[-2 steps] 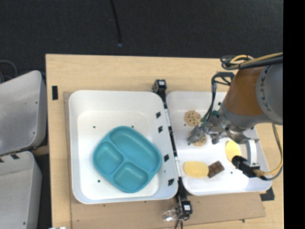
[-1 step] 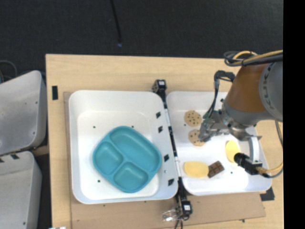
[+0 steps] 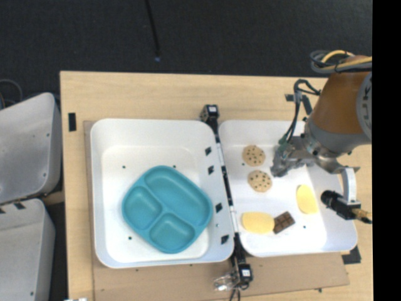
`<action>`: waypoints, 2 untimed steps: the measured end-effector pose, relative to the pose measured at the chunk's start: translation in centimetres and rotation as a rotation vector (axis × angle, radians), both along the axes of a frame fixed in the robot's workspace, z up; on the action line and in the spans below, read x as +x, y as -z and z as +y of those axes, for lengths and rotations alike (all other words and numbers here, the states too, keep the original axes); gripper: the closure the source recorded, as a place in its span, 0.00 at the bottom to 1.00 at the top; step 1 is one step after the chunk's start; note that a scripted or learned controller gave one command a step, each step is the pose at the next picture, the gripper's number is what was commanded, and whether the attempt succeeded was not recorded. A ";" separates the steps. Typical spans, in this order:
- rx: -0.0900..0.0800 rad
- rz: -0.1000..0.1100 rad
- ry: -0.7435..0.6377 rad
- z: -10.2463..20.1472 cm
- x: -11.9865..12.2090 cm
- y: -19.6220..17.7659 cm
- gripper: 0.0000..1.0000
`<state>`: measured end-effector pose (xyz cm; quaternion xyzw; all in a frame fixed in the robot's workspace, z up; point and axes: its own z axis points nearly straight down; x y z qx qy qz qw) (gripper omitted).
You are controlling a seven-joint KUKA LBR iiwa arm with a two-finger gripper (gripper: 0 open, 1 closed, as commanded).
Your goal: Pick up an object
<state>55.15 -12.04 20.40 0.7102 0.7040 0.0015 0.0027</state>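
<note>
The right bin (image 3: 332, 246) holds five small food pieces. Two round tan cookies dotted with dark chips lie toward its left wall: one cookie (image 3: 253, 155) nearer the far edge, the second cookie (image 3: 259, 180) just below it. Along the near edge lies a pale yellow oval piece (image 3: 256, 222), and a small dark brown chocolate square (image 3: 284, 221) touches its right end, tilted. Another yellow piece (image 3: 306, 199), smaller and egg-shaped, sits toward the bin's right side. The claw (image 3: 280, 165) hangs over the middle of this bin, just right of the second cookie; whether it is wide or narrow I cannot tell, and nothing shows in its grip. In the left bin (image 3: 100, 168) a teal divided plate (image 3: 166, 209) with three compartments rests toward the near right corner. Both bins sit on the wooden tabletop (image 3: 156, 93).
</note>
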 end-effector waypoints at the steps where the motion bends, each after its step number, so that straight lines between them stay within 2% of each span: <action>1: 0.000 -0.001 -0.012 0.9 0.4 -5.4 1.00; 2: 0.001 0.003 -0.012 0.9 0.5 -6.8 1.00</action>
